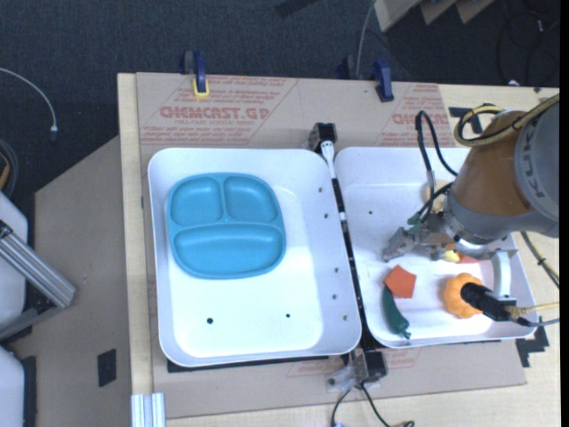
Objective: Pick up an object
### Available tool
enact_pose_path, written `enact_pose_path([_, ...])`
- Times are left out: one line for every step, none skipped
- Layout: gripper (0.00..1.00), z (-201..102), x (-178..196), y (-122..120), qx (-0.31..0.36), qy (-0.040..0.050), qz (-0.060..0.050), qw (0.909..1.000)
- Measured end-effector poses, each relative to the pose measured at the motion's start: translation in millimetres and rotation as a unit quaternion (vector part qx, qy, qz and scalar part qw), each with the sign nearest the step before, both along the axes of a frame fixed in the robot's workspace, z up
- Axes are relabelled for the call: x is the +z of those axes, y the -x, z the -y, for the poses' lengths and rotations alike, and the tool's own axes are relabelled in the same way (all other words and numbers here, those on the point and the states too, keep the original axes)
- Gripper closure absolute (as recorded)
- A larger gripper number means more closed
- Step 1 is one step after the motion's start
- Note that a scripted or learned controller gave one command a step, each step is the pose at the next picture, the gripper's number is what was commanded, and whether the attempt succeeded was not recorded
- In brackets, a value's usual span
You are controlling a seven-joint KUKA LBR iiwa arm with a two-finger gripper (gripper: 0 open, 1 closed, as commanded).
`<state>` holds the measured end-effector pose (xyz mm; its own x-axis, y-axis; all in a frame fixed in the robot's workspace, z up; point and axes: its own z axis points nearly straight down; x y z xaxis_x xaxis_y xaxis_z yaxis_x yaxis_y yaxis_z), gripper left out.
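My gripper [404, 243] hangs over the middle of the right bin [373, 181], pointing toward the bin's left side. Just below it in the view lies an orange-red block [402, 282], apart from the gripper. A dark green elongated piece [395, 314] rests beside the block near the bin's front wall. An orange round object [459, 295] sits at the front right of the same bin. A small yellow and red thing [452, 257] peeks out from under the wrist.
The left bin [258, 327] holds a blue divided plate [228, 225] in its back half. A raised divider [342, 238] separates the two bins. The arm's grey and orange body [498, 185] covers the right bin's back right part.
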<state>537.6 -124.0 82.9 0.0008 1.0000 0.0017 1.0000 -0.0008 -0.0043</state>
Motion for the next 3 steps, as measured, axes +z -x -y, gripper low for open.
enact_pose_path([1.00,0,12,-1,0.000,0.0009,0.003,1.0000])
enact_pose_path([1.00,-3,55,0,0.001,0.0017,0.005,1.0000])
enact_pose_path([1.00,-9,113,-9,0.001,0.0017,0.006,1.0000])
